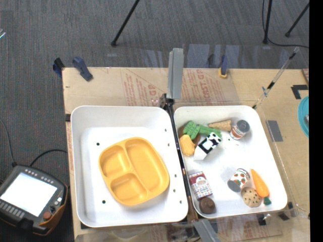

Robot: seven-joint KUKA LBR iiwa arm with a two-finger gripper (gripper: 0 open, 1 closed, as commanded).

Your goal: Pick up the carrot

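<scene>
Two white bins sit side by side on a surface (116,87). The carrot (259,183), orange with a green tip, lies near the right bin's (262,135) lower right rim, touching a cookie (251,197), beside a small can (238,179). Bare floor opens at the bin's middle. The claw's state cannot be told.

Dark grey carpet floor (60,19), black tripod legs (127,18) behind, brown cardboard-topped bench (116,87), blue clamps (82,68) at its edge

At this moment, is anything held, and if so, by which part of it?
Nothing is held. The carrot lies in the right bin, near its front right corner, beside a cookie and a small can.
</scene>
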